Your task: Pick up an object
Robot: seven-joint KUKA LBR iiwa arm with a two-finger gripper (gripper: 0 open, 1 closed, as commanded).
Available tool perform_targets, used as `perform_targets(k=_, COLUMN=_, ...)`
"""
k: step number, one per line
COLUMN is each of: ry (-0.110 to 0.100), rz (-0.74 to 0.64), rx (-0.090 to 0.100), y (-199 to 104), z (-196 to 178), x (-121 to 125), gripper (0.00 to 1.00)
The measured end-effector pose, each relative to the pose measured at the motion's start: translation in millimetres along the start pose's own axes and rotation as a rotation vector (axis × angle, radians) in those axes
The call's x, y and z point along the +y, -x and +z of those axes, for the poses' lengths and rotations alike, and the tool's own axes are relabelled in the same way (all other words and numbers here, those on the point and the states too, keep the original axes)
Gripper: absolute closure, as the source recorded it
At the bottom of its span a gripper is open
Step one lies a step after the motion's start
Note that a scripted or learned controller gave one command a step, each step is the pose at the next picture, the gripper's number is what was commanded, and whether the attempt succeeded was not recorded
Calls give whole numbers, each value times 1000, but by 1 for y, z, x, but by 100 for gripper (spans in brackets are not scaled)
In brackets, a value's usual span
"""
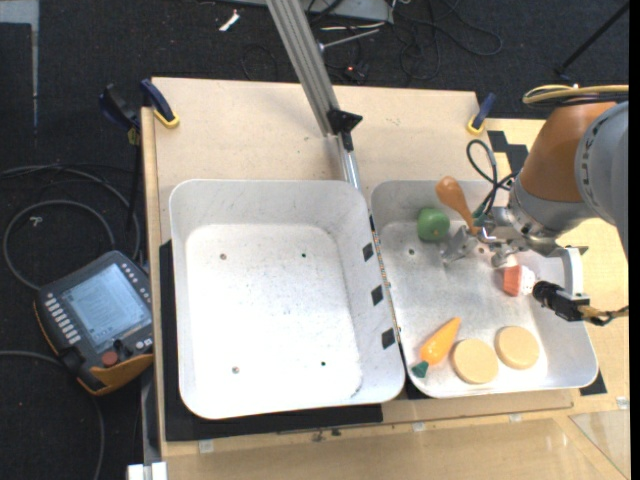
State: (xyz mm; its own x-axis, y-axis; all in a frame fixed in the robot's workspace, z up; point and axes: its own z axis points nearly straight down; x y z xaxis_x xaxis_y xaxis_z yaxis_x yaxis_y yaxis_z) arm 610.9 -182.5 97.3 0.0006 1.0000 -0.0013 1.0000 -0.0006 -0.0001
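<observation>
The gripper [462, 248] is seen low in the right bin [575, 373], just beside the green ball [433, 224]; nothing is gripped, though its finger state cannot be told.

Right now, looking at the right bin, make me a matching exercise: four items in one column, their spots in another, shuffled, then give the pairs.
Items:
1. carrot
2. green ball
3. two tan discs
4. red and white block

Places:
A. near the bin's back, left of the pincer
B. front left, beside the discs
C. right of the pincer, mid-bin
D. front, side by side

Pairs: 1-B, 2-A, 3-D, 4-C
</observation>
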Motion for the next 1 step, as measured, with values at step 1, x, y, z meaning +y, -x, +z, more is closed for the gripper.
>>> perform_targets(k=1, ry=0, rz=-1, rx=1, y=0, z=2, x=0, gripper=0)
